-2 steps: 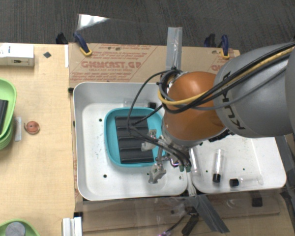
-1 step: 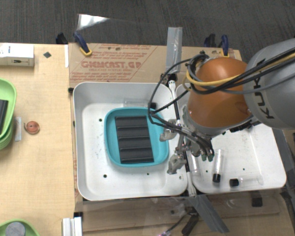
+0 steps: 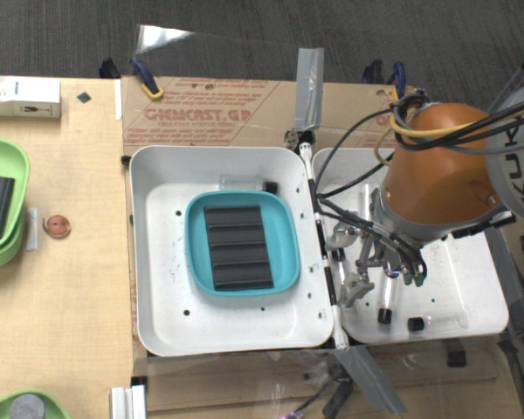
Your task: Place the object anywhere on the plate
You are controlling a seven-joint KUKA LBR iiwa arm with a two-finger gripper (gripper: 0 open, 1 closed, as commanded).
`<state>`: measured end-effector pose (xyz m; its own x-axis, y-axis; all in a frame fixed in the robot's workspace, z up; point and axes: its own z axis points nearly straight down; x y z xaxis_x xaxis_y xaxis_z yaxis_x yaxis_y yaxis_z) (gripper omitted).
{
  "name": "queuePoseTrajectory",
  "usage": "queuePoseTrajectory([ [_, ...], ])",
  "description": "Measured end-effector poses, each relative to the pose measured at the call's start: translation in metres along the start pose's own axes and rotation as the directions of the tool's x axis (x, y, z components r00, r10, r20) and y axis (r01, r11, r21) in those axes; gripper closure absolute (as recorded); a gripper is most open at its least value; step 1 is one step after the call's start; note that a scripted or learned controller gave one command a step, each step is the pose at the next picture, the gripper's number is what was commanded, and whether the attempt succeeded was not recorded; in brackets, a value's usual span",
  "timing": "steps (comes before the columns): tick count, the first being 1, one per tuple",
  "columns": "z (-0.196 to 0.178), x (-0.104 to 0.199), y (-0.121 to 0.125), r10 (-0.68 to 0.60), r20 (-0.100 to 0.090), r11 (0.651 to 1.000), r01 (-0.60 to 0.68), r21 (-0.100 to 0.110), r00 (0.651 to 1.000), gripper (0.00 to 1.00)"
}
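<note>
A teal square plate (image 3: 284, 234) lies in the middle of the left white bin (image 3: 157, 251). A black ribbed slab (image 3: 237, 247) rests flat on the plate and covers most of it. My gripper (image 3: 375, 279) hangs over the left half of the right bin (image 3: 472, 312), below the orange band (image 3: 437, 173), with cables looped around the wrist. Two small dark pieces (image 3: 384, 315) (image 3: 415, 324) lie on the right bin's floor just below the gripper. Nothing can be made out in the gripper's grasp.
The raised rims where the two bins meet (image 3: 319, 234) run between the gripper and the plate. On the wooden bench to the left are a green plate (image 3: 9, 164) with a dark slab, a small orange disc (image 3: 58, 226) and a white box (image 3: 22, 99). Cardboard (image 3: 210, 112) lies behind the bins.
</note>
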<state>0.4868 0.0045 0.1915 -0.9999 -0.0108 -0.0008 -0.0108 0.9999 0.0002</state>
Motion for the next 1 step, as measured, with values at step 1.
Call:
queuePoseTrajectory([
  [1,-0.0091,-0.0017,-0.0004,0.005,0.003,1.0,-0.005,-0.001,1.0,1.0],
])
